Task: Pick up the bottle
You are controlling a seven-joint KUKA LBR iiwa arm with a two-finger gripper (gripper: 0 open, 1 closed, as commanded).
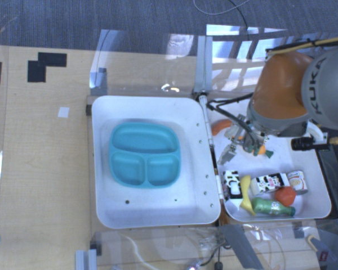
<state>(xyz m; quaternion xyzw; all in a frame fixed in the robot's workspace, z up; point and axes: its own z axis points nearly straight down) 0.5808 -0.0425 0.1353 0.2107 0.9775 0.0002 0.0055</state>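
Camera view, right bin [321,207]. The gripper [240,146] hangs over the far left part of this bin, just inside the wall shared with the left bin [158,215]. You cannot tell how wide the claw stands, and you see nothing held in it. The bottle [273,208], green, lies on its side along the near edge of the bin, well apart from the gripper and nearer to you than it. 1 end of the bottle meets the banana [245,193]; the tomato [285,196] sits just behind it. The arm [281,89] enters from the right, its orange band above the wrist, which angles down and left toward the bin floor. The left bin bears 1 teal plate [145,153] of 3 compartments.
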